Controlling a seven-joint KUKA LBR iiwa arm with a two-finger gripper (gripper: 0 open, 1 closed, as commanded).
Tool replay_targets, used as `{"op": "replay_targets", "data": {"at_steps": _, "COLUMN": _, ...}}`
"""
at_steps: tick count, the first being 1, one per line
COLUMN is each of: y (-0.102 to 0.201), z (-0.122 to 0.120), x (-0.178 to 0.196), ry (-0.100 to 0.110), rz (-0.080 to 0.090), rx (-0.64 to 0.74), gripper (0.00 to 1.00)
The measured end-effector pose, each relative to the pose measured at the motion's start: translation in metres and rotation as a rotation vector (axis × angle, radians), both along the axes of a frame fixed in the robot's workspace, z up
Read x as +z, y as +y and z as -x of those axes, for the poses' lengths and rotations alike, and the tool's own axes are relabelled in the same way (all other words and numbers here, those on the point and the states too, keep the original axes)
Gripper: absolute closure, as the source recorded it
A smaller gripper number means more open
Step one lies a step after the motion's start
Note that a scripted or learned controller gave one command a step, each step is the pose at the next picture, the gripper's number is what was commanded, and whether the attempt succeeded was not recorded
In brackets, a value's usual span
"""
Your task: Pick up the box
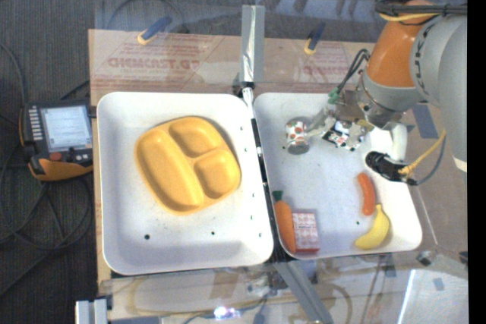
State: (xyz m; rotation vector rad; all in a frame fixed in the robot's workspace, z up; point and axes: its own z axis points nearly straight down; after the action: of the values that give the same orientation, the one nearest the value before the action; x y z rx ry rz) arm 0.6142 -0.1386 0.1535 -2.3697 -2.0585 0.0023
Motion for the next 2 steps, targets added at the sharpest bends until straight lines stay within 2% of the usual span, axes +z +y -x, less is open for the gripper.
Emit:
{"op": "replay_targets", "data": {"at_steps": 1, "y": 0.043, "z": 0.038, "x": -0.063, "ry": -0.016, "rz": 0.001, "rx": -0.112, "gripper": 0.00}}
{"op": "replay_targets", "data": {"at_steps": 2, "y": 0.041, "z": -0.048, "x": -0.064, "ry": -0.011, "rz": 0.005, "rx": -0.178, "gripper": 0.00}}
